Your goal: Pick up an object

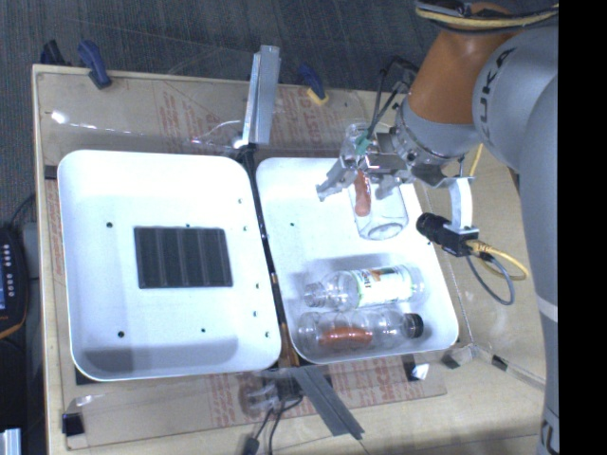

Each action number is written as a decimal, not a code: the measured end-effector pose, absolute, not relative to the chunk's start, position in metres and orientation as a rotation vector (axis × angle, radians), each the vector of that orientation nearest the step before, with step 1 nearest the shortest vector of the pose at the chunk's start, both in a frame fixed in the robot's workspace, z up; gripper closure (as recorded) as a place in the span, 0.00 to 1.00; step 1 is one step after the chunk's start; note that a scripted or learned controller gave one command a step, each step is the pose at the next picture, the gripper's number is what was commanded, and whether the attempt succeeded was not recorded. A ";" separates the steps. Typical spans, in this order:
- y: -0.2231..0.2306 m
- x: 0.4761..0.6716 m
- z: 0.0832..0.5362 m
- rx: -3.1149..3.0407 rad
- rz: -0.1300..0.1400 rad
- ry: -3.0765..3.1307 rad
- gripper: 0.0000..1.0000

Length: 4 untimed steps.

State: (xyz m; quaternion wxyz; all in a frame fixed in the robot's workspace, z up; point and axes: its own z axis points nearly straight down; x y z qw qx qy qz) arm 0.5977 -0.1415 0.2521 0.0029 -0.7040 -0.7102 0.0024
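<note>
Gripper [363,172]: upper middle of the frame, fingers closed on a clear jar [378,207], lifted over the right bin [294,254].
Bottles [365,306]: two, lower right bin.

— The bins [152,183]?
— Smooth white plastic, faintly glossy. Inside the right one, two clear, shiny plastic bottles [365,287].
— Beneath the bins?
— Matt, pale wood bench [142,98].

Pale wooden bench [142,415], dark carpeted floor [190,8]
</note>
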 end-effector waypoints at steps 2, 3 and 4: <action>-0.209 0.657 0.211 -1.958 0.003 -2.454 0.00; -0.210 0.657 0.238 -2.204 0.004 -2.237 0.00; -0.210 0.582 0.201 -2.396 0.008 -2.024 0.00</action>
